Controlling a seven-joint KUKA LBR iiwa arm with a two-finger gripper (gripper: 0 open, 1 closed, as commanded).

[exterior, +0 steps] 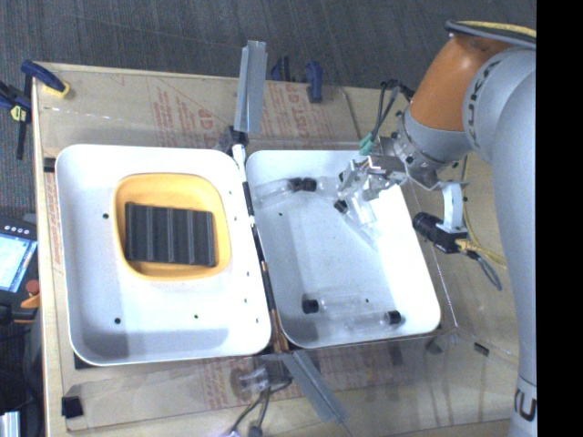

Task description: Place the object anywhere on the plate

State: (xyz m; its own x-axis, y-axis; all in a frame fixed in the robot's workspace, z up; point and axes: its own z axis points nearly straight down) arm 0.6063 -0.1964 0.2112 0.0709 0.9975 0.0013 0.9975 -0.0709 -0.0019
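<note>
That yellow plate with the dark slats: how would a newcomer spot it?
Look at the left white bin of the two. A rounded yellow plate lies in its upper middle, carrying a dark grey ribbed block. It is the one coloured item in either bin.

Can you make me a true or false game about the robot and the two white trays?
1. The yellow plate sits in the left bin. True.
2. A dark ridged block lies on the plate. True.
3. The gripper is over the left bin. False: it is over the right bin, near its far edge.
4. The right bin holds a red ball. False: it holds clear tube-like things with dark ends, one near the front wall and one near the back.
5. The arm has an orange band above the wrist. True.
6. The two bins are stacked one on the other. False: they stand side by side.
</note>
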